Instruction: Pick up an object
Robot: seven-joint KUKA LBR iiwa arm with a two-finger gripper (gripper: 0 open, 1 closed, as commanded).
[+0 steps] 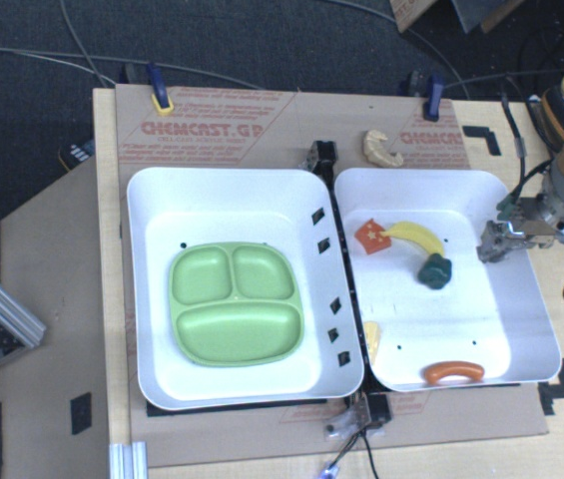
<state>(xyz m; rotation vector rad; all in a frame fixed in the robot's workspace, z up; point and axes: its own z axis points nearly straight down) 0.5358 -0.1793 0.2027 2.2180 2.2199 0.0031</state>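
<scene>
four items lie loose in the right bin [521, 307]; gripper [496, 242] hangs over its right side near the banana [413, 235], finger state indiscernible

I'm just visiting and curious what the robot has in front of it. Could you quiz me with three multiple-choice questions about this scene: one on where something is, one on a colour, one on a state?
1. Where does the green tray lie?
A. In the left bin
B. In the right bin
C. On the floor

2. What colour is the sausage-shaped toy by the right bin's near edge?
A. Blue
B. Orange
C. White

3. How does the banana rest?
A. Held in the gripper
B. Lying in the right bin
C. Stacked on the tray

Answers: 1 A, it sits in the left bin. 2 B, it is plainly orange. 3 B, it lies apart from the gripper.
</scene>
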